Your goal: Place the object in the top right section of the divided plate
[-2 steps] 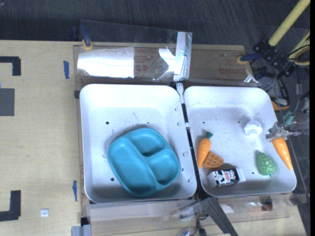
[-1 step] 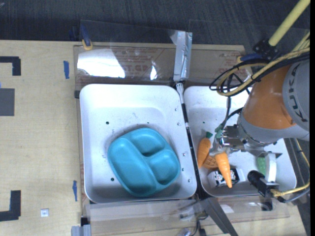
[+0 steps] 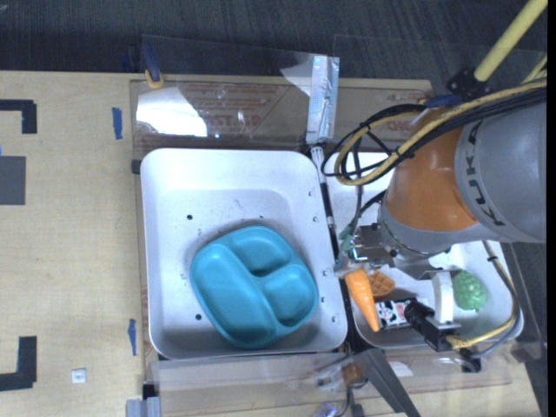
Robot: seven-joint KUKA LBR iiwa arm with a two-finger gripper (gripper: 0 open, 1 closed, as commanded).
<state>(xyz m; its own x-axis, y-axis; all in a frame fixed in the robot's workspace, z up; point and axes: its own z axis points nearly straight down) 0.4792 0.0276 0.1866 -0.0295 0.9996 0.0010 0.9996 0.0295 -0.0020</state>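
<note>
A blue divided plate (image 3: 252, 283) with three sections lies in the left bin (image 3: 174, 189), toward its front. In the right bin an orange carrot (image 3: 361, 299) lies along the left wall. The arm's grey and orange wrist hangs over the right bin. My gripper (image 3: 359, 250) sits just beyond the carrot's upper end, largely hidden under the wrist. Nothing shows between its fingers.
Beside the carrot in the right bin (image 3: 508, 320) are a small orange-brown piece (image 3: 383, 282), a black-and-white object (image 3: 393, 314) and a green bumpy object (image 3: 470, 292). Cables loop over that bin's back. A clear plastic sheet (image 3: 234, 102) lies behind the left bin.
</note>
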